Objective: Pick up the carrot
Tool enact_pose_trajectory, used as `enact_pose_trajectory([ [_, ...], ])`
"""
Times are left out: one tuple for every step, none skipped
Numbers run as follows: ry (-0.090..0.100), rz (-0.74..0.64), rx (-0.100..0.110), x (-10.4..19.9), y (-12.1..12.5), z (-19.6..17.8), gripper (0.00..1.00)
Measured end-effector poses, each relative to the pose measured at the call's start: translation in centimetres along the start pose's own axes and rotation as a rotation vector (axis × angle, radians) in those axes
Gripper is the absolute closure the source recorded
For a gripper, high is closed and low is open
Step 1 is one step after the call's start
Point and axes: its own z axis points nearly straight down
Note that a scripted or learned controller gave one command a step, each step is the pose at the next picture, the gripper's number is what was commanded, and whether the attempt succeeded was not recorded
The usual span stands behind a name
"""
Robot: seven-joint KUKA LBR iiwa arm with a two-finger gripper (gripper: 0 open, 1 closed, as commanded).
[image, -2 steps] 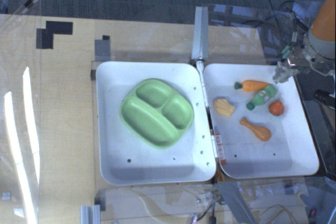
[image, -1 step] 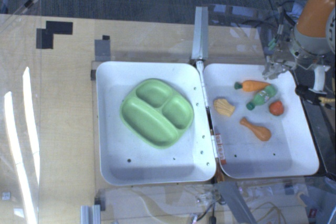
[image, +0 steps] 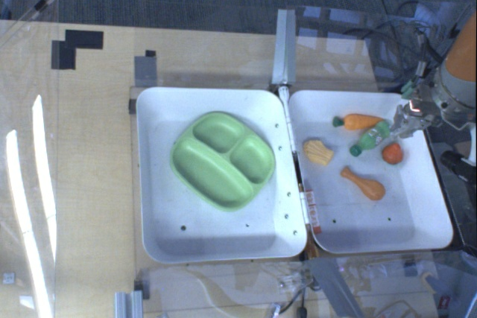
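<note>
A: Where is the gripper (image: 406,118)?

B: At the right bin's (image: 417,234) far right side, reaching in from the right edge. Whether it is open or closed, I cannot tell; the tip is small and blurred against the white.

A: What lies closest to the camera in that bin?

B: A tan drumstick-shaped piece (image: 364,183), lying slantwise on the bin floor. Past it, a yellow ridged piece (image: 319,152) sits near the bin's left wall, and an orange-red round fruit (image: 393,153) sits to the right, just below the gripper.

A: And farther back?

B: A green bottle (image: 370,138) lies tilted, its upper end at the gripper tip. The carrot (image: 358,121) lies just behind it, orange body pointing right, green stub to the left, close beside the bottle.

A: The left bin (image: 160,234)?

B: It holds a green divided plate (image: 222,159), roughly centred.
</note>
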Motion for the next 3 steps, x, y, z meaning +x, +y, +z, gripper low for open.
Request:
enact_pose_trajectory([
  [0.001, 0.277, 0.003, 2.6, 0.7, 1.8, 1.0],
  [-0.002, 0.614, 0.003, 0.1, 0.4, 1.4, 1.0],
  [0.0, 0.796, 0.006, 8.4, -2.4, 2.0, 1.0],
])
